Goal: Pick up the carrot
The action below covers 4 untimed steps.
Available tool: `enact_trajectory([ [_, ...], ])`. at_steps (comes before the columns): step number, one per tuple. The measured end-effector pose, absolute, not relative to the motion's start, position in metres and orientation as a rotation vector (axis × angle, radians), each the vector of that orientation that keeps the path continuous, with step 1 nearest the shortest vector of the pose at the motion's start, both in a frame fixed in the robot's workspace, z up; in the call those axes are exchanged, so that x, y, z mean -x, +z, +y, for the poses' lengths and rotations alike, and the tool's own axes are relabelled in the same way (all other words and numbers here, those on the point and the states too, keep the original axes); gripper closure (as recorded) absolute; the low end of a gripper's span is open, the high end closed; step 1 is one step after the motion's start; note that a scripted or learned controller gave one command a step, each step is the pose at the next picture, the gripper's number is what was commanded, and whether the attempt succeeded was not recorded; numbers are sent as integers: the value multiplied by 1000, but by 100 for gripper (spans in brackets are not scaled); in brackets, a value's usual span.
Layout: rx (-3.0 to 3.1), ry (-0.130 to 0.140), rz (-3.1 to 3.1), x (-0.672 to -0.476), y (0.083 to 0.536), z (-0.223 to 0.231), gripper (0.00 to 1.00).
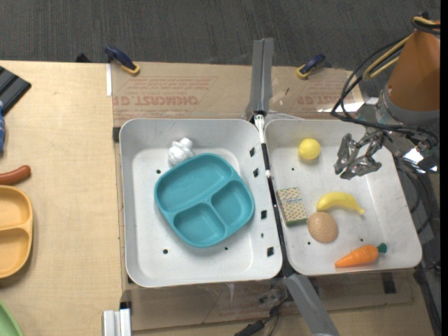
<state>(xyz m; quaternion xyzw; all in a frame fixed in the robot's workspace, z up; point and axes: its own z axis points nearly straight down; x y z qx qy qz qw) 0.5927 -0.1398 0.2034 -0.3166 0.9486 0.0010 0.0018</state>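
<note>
A: Look down on your bench (63, 117). Where is the small orange carrot with the green stub (360, 255)?

B: You will find it in the right shallow white bin (406, 208), lying flat at the near right corner, green end pointing right.

A: And your grey metal pincer (355, 161)?

B: It hangs over the far right part of that same bin, well apart from the carrot. Whether it is open or closed you cannot tell; nothing shows in its grasp.

A: What else lies in that bin?

B: A round yellow lemon (309, 149) at the far side, left of the pincer. A curved yellow banana (340, 203) in the middle. A tan egg-shaped thing (323, 227) just near of the banana. A small patterned box (291, 206) by the left wall.

A: And the left white bin (133, 215)?

B: It bears a teal plastic plate with three compartments (203, 199), with a white crumpled thing (180, 150) just beyond its far edge.
</note>
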Motion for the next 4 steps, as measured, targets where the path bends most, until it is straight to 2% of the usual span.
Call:
enact_trajectory([
  [1, 1149, 1, 2917, -660, 197, -106, 100],
  [2, 1408, 0, 2803, -636, 192, -190, 100],
  [3, 1612, 1, 2692, -568, 228, -173, 100],
  [4, 1618, 2, 2686, -626, 179, -153, 100],
])
